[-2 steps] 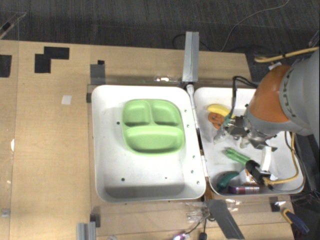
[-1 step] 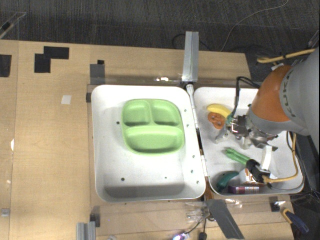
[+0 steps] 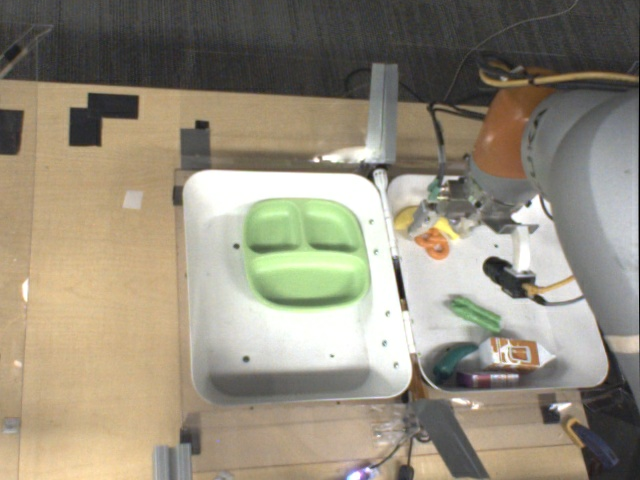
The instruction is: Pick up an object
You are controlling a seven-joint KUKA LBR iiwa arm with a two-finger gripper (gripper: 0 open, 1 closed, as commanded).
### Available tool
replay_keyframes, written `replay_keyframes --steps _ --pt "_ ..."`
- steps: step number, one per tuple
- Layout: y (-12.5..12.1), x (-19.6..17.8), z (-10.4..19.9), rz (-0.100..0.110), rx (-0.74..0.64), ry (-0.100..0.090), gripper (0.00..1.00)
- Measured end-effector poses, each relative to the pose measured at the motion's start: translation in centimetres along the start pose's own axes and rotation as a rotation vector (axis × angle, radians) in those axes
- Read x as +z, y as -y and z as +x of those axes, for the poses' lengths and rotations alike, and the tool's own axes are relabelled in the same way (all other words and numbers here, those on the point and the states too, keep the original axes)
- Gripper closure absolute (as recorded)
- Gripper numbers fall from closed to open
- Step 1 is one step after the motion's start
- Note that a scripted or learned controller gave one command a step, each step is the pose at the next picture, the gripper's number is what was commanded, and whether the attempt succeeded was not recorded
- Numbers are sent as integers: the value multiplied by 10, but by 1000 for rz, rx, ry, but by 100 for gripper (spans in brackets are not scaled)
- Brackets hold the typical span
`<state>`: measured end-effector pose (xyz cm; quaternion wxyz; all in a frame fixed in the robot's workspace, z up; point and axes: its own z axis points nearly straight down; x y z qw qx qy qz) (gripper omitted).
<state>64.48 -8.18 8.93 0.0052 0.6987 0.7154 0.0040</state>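
Observation:
My gripper (image 3: 438, 214) is low over the far left part of the right bin (image 3: 560, 338). It hangs right above a yellow object (image 3: 406, 218) and an orange ring-shaped piece (image 3: 433, 244), and it partly hides the yellow one. Whether it touches either object is hidden from this angle. Nearer the front of the same bin lie a green stick-shaped object (image 3: 474, 312), a white and orange carton (image 3: 515, 352), a dark teal object (image 3: 455, 356) and a purple pen-like thing (image 3: 490, 376).
The left bin (image 3: 215, 298) holds a green divided plate (image 3: 303, 251). A metal post (image 3: 382, 118) stands behind the wall between the bins. The large grey arm (image 3: 590, 188) covers the right bin's far right side.

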Motion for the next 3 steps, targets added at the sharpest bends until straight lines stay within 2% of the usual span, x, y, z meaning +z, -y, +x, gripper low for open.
replay_keyframes --steps 1,2,3 --pt "-21 1 -9 18 -59 -3 0" --pt "-26 -96 3 11 -26 -1 0" --pt "-12 -114 -22 10 210 0 0"
